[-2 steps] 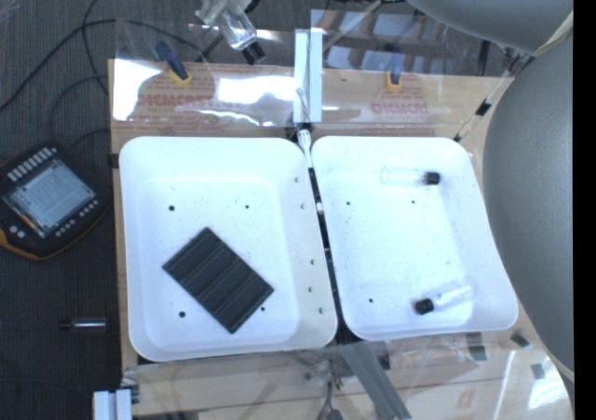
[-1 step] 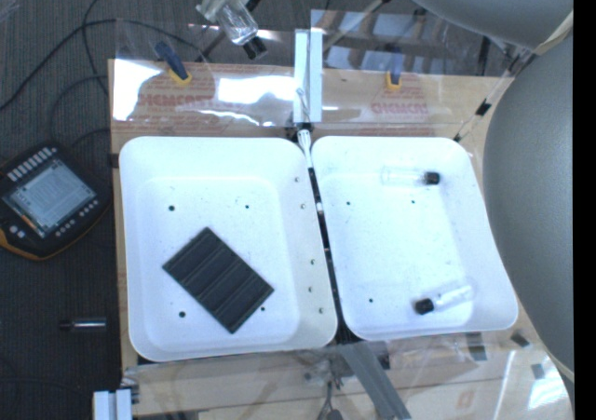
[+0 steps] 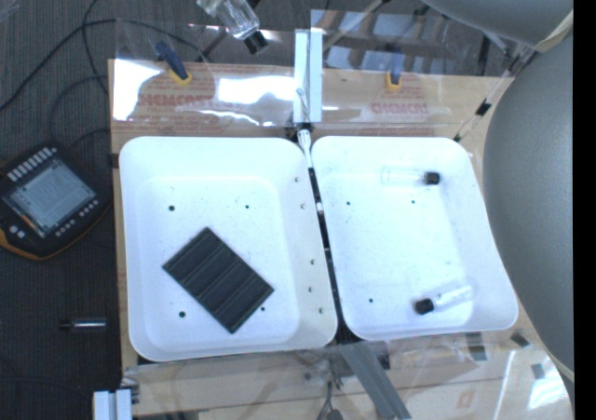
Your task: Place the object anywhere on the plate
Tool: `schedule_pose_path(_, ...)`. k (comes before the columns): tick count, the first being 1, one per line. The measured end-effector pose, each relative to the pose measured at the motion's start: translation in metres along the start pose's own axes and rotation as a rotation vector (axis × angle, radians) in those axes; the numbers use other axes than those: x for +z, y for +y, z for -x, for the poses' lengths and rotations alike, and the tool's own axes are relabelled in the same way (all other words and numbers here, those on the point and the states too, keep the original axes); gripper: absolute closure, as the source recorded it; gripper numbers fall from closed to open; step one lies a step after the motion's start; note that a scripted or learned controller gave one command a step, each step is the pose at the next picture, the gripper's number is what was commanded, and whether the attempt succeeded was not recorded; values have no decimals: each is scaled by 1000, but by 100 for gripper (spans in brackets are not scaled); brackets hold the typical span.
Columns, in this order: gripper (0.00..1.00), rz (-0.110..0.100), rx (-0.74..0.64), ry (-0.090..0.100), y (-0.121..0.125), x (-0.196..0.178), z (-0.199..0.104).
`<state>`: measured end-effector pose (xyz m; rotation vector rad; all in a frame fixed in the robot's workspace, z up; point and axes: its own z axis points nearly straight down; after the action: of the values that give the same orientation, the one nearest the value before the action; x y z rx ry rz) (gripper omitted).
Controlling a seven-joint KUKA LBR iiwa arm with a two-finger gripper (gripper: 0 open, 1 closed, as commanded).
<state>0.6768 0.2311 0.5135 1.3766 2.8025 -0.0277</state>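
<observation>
While the dark ribbed plate (image 3: pixel 218 279) waits lower left, two clear vials (image 3: pixel 410 176) lie in the right bin (image 3: pixel 484 223); the jaws' state I cannot tell.

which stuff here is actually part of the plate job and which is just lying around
Part of the job:
- dark ribbed rectangular plate in the left white bin
- two clear plastic vials with black caps, upper and lower, in the right white bin

Lying about:
- grey handheld control pendant on the floor
- blue-handled clamp

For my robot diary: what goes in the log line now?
plate: left bin | two tubes: right bin | arm: right side
</observation>
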Motion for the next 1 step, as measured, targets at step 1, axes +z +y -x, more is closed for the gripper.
schedule_pose_path(1,100,-1,0,-2,1,-8,0)
